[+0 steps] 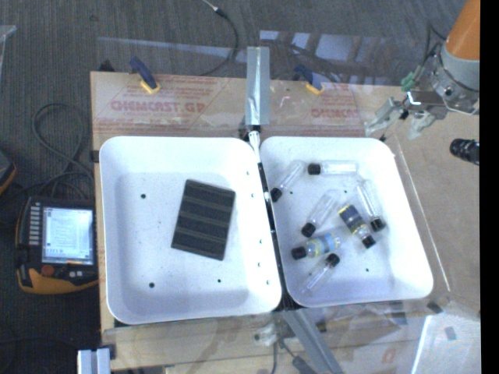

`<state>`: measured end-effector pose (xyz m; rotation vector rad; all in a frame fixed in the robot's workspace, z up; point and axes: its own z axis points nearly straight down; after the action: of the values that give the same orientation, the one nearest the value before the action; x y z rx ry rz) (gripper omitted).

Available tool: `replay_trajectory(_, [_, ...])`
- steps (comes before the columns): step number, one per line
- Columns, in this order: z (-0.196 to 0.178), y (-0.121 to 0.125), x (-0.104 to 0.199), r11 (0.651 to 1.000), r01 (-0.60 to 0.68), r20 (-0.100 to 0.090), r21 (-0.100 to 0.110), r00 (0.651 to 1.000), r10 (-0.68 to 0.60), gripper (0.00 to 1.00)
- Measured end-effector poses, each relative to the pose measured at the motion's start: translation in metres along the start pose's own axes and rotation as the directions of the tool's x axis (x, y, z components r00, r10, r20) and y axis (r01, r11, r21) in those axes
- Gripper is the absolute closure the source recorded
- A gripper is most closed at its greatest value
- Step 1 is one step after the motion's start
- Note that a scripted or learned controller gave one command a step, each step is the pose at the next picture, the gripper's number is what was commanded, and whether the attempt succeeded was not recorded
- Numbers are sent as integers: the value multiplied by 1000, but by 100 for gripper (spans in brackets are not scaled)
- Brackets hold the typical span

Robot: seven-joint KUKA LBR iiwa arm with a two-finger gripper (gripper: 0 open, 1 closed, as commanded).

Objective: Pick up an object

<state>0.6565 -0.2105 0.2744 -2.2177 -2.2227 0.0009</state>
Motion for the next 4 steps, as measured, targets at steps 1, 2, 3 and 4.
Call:
replay_trajectory(1, [151, 14, -9, 999, 48, 2, -8, 999, -48, 0])
replay_trajectory(2, [139, -40, -13, 996, 86, 3, 0, 996, -86, 0])
replay_trajectory(3, [179, -66, -6, 995, 102, -6, -7, 995, -102, 0])
replay_trajectory(4, [181, -103, -5, 992, 128, -1, -22, 992, -128, 0])
